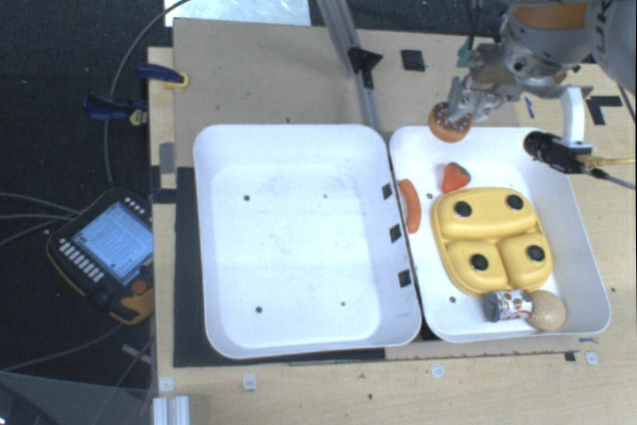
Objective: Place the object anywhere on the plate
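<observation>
A yellow plate (493, 239) with three hollows lies in the middle of the right bin (589, 276). My gripper (456, 117) hangs over that bin's far rim, up and to the left of the plate. A small round orange-brown object (441, 125) sits between its fingertips, lifted above the bench. The grey arm with its orange band comes in from the upper right.
In the right bin, a red-orange piece (455, 177) lies just beyond the plate. An orange carrot-like piece (409, 204) lies along its left wall. A small can (506, 306) and a beige ball (546, 312) rest at the near edge. The left bin (289, 234) stands alongside. A slanted metal pole (333, 5) crosses the back.
</observation>
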You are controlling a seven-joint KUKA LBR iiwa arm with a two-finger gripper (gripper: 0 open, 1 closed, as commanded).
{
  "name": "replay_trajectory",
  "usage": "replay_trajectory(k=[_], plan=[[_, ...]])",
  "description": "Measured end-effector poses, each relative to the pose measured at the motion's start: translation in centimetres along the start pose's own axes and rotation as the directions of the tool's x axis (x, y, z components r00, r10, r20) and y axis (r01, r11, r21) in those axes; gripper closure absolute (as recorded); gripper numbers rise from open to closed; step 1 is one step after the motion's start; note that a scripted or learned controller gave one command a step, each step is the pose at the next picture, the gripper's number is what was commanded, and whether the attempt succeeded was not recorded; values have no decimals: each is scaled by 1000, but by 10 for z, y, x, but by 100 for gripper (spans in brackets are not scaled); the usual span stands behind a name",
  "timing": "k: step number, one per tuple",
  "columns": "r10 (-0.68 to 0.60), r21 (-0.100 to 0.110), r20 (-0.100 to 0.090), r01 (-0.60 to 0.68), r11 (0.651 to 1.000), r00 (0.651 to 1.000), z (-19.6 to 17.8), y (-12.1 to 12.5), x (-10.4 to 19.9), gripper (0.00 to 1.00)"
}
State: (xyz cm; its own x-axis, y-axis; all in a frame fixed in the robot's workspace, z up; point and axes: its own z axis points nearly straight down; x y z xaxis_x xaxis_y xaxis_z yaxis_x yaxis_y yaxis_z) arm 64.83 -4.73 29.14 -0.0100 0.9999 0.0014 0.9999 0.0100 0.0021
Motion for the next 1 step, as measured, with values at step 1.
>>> replay_trajectory(k=[1], plan=[[1, 0, 0, -1, 1000, 1000, 5, -2, 46, 100]])
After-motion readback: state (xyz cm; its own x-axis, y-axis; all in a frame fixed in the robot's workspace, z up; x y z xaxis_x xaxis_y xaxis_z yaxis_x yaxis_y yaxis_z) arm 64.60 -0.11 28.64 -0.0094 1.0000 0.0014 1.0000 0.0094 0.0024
